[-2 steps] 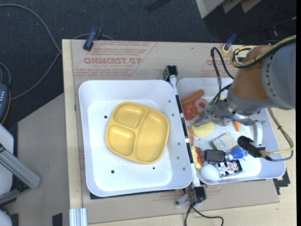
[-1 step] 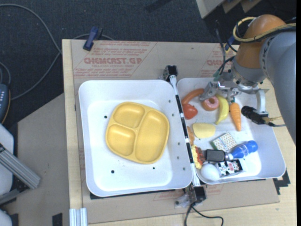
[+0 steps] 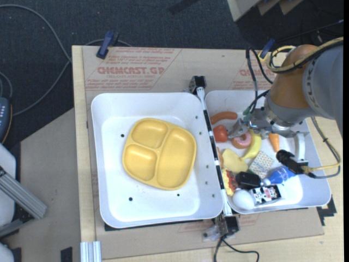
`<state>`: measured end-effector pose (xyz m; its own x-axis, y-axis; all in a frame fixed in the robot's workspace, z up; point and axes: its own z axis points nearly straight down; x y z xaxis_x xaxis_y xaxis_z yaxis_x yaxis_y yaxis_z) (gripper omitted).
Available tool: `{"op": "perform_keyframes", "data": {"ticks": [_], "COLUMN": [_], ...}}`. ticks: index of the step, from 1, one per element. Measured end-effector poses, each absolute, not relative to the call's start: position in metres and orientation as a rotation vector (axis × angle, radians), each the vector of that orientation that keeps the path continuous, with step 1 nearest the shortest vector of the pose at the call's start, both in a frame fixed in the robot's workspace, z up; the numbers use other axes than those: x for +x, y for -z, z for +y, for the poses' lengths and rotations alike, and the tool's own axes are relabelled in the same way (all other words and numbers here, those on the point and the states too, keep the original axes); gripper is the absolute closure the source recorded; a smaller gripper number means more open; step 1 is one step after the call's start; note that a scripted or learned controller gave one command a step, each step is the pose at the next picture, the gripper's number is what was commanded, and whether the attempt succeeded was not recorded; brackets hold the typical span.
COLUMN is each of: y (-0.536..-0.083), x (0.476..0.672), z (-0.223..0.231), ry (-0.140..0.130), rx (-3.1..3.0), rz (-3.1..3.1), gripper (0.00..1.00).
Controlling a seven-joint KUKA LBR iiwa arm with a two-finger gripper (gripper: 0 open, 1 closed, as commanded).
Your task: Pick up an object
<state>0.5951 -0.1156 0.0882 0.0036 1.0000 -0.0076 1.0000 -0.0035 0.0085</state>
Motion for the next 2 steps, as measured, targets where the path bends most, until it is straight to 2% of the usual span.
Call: {"op": "perform_keyframes", "data": {"ticks": [1, 2], "y": [-0.099, -0.185], "x": [0.597, 0.569], "z": [-0.115, -0.034], "ry": [-0.006, -0.003], "rx": [2.214, 2.22], "rz": [2.206, 2.222], "gripper": [1.0, 1.0]}}
